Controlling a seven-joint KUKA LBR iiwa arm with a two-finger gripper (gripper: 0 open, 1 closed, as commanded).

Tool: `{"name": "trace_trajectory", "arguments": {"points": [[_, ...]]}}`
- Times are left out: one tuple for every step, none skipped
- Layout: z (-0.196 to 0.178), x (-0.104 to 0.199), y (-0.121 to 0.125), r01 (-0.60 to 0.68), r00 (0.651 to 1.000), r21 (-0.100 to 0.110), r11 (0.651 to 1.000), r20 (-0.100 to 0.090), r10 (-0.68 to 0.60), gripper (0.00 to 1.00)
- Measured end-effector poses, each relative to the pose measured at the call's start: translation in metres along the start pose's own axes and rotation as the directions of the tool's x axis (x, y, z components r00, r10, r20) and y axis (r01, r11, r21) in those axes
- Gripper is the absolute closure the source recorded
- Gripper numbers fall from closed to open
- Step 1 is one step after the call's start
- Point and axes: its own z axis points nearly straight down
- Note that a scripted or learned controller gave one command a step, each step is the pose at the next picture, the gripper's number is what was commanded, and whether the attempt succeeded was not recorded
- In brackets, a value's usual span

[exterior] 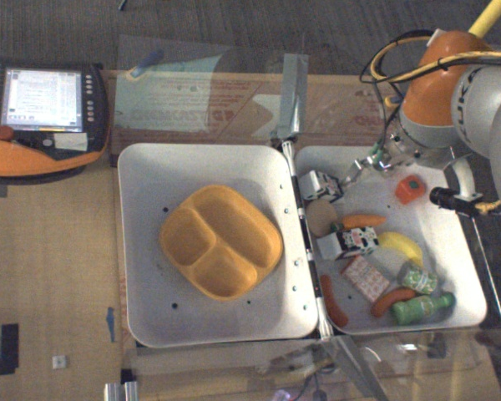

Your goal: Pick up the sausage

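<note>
A dark red sausage (334,301) lies along the left wall of the right bin (472,261), near its front corner. A second, orange-red sausage-shaped piece (392,301) lies close by, beside a green bottle (422,307). My gripper (317,185) hangs over the back left part of the right bin, close to the divider between the bins. It is well behind both sausages and just behind a round brown item (321,217). Nothing can be seen held in it.
The right bin also holds a carrot (363,220), a banana (401,245), a cow-print carton (351,242), a pink box (366,278) and a red-orange item (410,189). A yellow divided plate (221,241) sits in the left bin (142,224). A teach pendant (42,115) lies at the far left.
</note>
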Motion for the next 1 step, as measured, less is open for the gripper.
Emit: {"name": "trace_trajectory", "arguments": {"points": [[-0.009, 0.0001, 0.0021, 0.004, 1.0, -0.008, 1.0, 0.007, -0.004, 1.0]]}}
